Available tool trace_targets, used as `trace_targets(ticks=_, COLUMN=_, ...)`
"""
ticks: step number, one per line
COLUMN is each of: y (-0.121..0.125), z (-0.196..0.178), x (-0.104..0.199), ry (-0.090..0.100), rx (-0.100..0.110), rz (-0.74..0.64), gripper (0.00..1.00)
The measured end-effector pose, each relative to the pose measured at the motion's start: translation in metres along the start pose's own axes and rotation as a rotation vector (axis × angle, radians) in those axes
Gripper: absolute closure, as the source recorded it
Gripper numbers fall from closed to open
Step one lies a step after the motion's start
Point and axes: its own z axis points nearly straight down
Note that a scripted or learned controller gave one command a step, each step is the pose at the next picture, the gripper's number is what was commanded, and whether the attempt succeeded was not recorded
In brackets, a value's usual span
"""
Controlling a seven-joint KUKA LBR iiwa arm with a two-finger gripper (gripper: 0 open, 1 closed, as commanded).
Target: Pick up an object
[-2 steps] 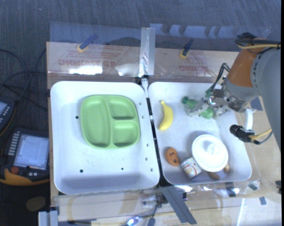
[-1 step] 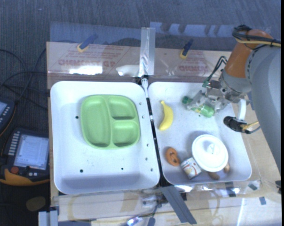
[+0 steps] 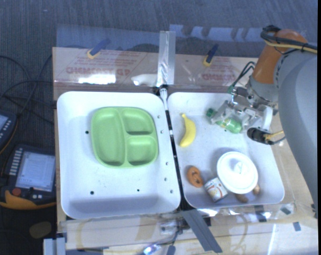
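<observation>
Two bins: shallow white plastic bins sit side by side on my desk (image 3: 62, 70); the left bin (image 3: 75, 190) bears a green divided plastic plate (image 3: 124, 136), the right bin (image 3: 272, 166) carries the loose things I may pick from.
Right bin contents: a yellow banana (image 3: 187, 131) near the shared wall, a small brown round pastry (image 3: 194, 176), a printed cup or can (image 3: 215, 189), a white round lidded bowl (image 3: 237, 171), and a small green object (image 3: 230, 124) at the far side.
Why so laid: I judge the loose things are scattered so that I can come at each one from above, and the plate waits in the other bin as a likely place for setting down.
My claw: my claw (image 3: 232, 120) is low in the far right part of the right bin, reaching in from the right below the orange band of my arm (image 3: 269, 62).
Claw state: I cannot tell how its jaws stand; metal parts and shadow blur together there.
Task's thing: the small green object lies right at my claw, touching or just under it; whether it is gripped I cannot tell.
Others: the banana lies near, to the claw's left; the bowl, cup and pastry lie well apart, toward the near edge.
</observation>
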Motion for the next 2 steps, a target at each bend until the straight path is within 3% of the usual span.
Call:
trace_targets(ticks=1, y=-0.003, z=-0.006, x=-0.001, ry=-0.010, rx=0.012, rz=-0.002, gripper=1.00)
trace_targets(ticks=2, y=-0.012, z=-0.091, x=0.036, ry=-0.003, rx=-0.072, rz=-0.007, gripper=1.00)
